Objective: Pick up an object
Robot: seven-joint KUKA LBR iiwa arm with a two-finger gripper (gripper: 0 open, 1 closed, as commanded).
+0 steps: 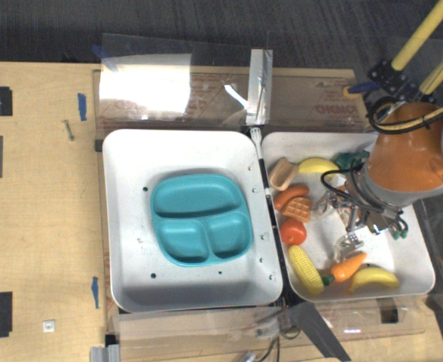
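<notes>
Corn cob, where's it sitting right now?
The corn lies in the right bin, at its near-left corner, just below the tomato and left of the carrot.

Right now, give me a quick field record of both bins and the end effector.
left bin: holds a teal divided tray
right bin: toy food
items, left wall: bread piece, waffle, tomato, corn
items, front: carrot, banana
item, back: second banana
end effector: low in the right bin, just above the carrot
grasp: finger state unclear
</notes>
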